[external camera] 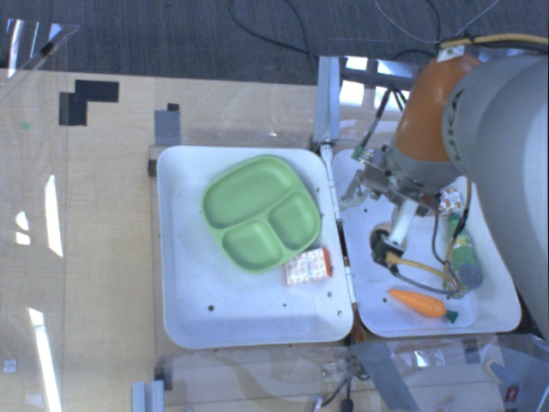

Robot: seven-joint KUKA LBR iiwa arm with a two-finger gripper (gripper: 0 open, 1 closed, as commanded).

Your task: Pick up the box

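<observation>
Box (307,267): one, in the left bin (180,256), beside one green plate (257,211).
Gripper (377,183) over right bin (497,312), one carrot (420,303) there; whether open or closed, cannot tell.

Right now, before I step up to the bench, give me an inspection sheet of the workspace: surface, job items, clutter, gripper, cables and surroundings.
Surface: pale wooden bench bearing a left white bin and a right white bin, side by side.
Job's things: small orange-and-white patterned box, flat in the left bin near its right wall.
Clutter: green three-compartment plastic plate in the left bin, beside the box; orange carrot and green bottle-shaped item in the right bin.
Gripper: two-finger gripper over the right bin's upper left, apart from the box.
Cables: thin black cables looped on the floor beyond the bench.
Surroundings: dark carpet; black markers on the bench.
</observation>
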